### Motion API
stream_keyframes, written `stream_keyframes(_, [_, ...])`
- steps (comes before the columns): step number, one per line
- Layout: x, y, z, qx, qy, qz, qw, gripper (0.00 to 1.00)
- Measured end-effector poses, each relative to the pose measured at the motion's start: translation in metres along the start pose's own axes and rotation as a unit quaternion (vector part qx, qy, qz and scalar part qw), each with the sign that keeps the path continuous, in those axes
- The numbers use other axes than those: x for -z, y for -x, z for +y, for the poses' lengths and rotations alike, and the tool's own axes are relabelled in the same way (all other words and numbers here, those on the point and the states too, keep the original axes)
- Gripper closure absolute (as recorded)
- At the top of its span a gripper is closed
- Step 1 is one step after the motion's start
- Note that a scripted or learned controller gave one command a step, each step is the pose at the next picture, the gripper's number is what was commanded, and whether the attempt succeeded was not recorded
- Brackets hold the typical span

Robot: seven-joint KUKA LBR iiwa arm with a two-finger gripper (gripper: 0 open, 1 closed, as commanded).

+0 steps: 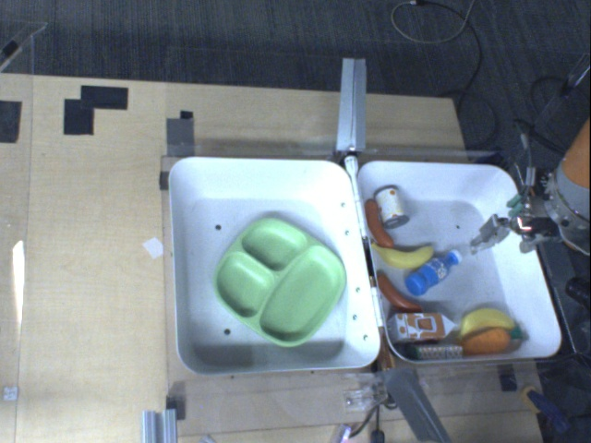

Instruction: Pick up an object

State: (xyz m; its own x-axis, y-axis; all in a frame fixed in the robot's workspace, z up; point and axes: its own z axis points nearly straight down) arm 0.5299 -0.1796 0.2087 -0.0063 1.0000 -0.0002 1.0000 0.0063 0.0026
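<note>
Gripper (494, 232) hovers just right of blue bottle (430, 272) — apart, not touching.

No text can be read: print on carton (420, 326) at right bin's (545, 344) front edge too blurred.

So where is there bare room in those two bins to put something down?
Left bin: bare floor all around the green divided plate. Right bin: bare middle and upper right, by the gripper. Crowded along its left wall and front edge, from can to orange.

Grey arm (565, 209) with orange band, cabled wrist, slim grey jaws
</note>
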Motion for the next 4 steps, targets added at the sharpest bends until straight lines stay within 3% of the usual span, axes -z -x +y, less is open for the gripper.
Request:
stream_keyframes(1, [-0.119,-0.036,0.019,0.058,0.006,-0.001,0.9983,0.00])
stream_keyframes(2, [-0.117,-0.020,-0.037,0.112,0.009,-0.005,0.9937,0.00])
stream_keyframes(3, [-0.106,-0.022,-0.035,0.113,0.010,-0.002,0.9935,1.00])
stream_keyframes(4, [0.033,-0.013,-0.041,-0.004,0.002,-0.001,1.0000,1.00])
